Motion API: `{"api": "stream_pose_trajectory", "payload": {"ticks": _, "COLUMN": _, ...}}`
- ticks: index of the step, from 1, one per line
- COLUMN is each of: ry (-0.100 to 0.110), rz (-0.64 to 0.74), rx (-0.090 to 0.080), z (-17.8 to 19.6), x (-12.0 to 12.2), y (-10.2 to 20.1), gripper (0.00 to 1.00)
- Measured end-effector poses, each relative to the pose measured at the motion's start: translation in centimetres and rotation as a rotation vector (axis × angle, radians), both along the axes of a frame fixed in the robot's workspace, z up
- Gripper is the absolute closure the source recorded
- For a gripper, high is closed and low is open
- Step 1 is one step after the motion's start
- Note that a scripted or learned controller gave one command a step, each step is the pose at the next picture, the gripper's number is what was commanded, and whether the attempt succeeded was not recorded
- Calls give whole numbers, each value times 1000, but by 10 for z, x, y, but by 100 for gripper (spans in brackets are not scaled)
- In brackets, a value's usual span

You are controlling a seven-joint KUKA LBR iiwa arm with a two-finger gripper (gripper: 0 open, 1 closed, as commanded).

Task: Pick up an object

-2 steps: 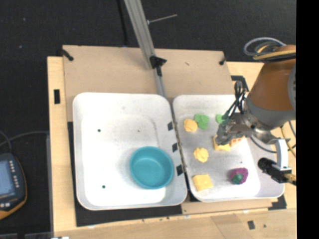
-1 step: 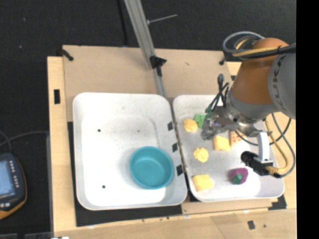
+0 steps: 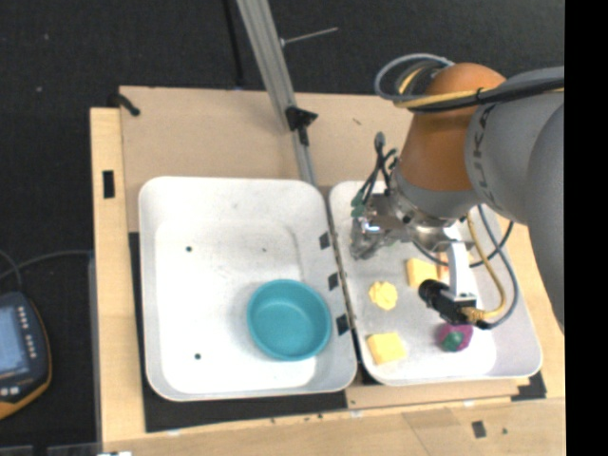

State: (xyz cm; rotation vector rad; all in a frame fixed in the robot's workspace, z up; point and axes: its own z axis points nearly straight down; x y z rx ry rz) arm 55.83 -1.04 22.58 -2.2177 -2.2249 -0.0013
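My gripper hangs over the upper left part of the right bin, close to the divider between the bins. Nothing shows between its fingers. Just below and right of it lies a small crumpled yellow piece. A yellow block rests near the bin's front edge. Another yellow piece sits partly under the wrist hardware. A purple and green object lies at the front right. A teal bowl stands in the left bin.
A grey metal pole slants up from the back of the bins. Black cables and a white bracket hang off the wrist over the right bin. A handheld pendant lies at the far left, off the bench.
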Motion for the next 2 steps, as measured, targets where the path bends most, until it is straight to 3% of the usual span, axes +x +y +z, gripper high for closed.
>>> {"api": "stream_pose_trajectory", "payload": {"ticks": 2, "ry": 0, "rz": 1, "rx": 0, "z": 24, "x": 38, "y": 91, "gripper": 100}}
